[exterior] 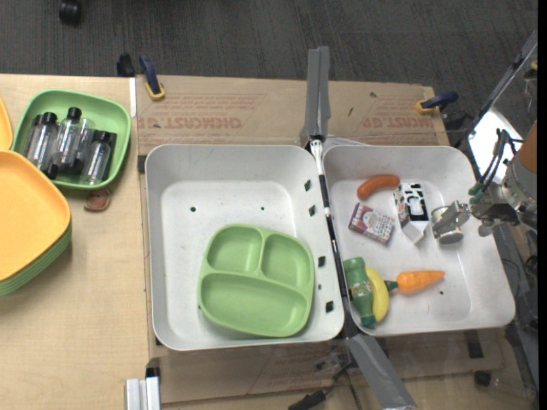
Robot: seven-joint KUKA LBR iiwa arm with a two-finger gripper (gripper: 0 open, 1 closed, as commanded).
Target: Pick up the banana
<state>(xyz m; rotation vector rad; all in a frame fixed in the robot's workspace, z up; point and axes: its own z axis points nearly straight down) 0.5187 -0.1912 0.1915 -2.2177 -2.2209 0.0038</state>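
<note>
Right bin [487, 310]; gripper [448, 224] above, empty

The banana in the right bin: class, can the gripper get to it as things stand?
Probably yes. The banana lies uncovered near the right bin's front-left corner, though a green item and the carrot touch or crowd it. The gripper hovers nearby.

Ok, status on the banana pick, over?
Pincer over right bin's right side, holding nothing visible. Banana untouched near bin's lower left. Green item and carrot flank it.
</note>
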